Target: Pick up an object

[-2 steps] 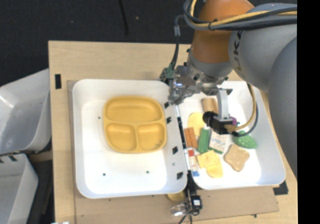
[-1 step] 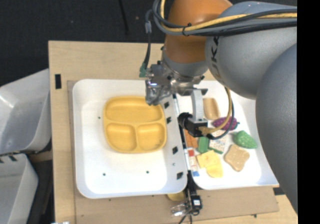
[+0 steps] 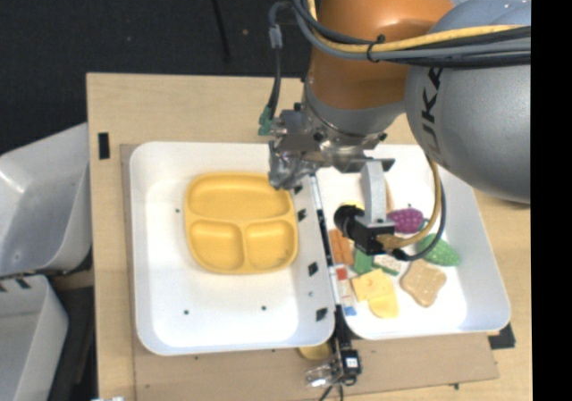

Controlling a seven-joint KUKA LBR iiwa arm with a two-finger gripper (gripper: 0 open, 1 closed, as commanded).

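Arm (image 3: 375, 24) w/ jaws by yellow tray (image 3: 241, 221) corner; open/shut can't tell.

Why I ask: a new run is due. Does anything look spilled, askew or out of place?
Nothing looks spilled or damaged. The yellow divided plate lies flat in the left bin. The toast slice and purple grapes sit crowded with the other toy foods inside the right bin, near the divider.

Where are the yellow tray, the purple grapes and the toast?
yellow tray (image 3: 239, 198), camera view, floor of its large compartment.
purple grapes (image 3: 407, 219), camera view, middle of the bunch.
toast (image 3: 422, 283), camera view, middle of the slice.
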